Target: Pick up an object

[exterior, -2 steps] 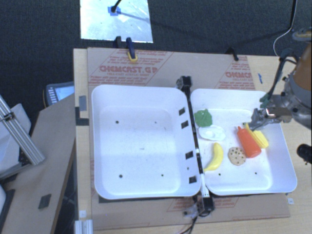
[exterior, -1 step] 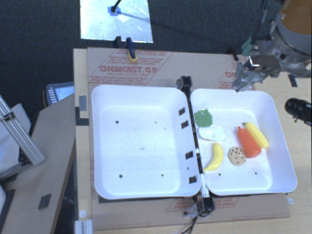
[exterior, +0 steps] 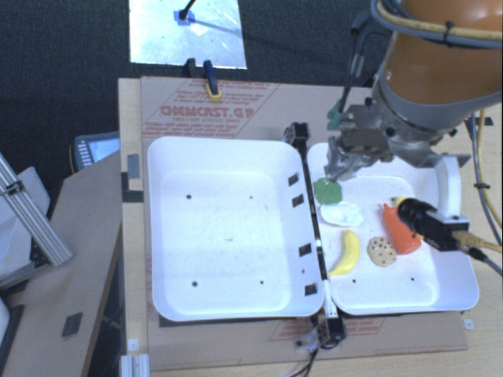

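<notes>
The gripper hangs over the far edge of the green disc in the right bin; whether it is spread or closed cannot be told. Crowding the disc's near side lies a white, soft-looking lump, then a curved yellow banana. Right of the disc sit a speckled tan cookie and a smooth orange wedge. Left of the disc lies the left bin, glossy white plastic
</notes>
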You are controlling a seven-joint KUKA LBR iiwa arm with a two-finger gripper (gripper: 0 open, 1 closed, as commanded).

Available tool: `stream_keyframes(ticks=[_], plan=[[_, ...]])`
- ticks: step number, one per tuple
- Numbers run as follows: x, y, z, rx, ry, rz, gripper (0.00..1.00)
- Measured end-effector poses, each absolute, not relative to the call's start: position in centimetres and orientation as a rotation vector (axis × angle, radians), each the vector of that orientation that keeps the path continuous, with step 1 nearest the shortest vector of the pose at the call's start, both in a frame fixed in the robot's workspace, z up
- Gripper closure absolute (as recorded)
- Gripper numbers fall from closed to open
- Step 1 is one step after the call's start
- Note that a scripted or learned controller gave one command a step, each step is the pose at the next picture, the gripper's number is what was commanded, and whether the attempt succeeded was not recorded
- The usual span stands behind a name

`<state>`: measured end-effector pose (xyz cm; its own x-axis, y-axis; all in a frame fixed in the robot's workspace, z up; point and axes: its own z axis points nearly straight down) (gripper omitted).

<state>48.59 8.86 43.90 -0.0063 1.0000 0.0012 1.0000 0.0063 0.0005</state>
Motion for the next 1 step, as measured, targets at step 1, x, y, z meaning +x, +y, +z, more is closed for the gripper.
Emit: stream_keyframes(ticks=[1], plan=[[48.68,11.89,54.0,-2.218,-2.232,-0.015,1.0]])
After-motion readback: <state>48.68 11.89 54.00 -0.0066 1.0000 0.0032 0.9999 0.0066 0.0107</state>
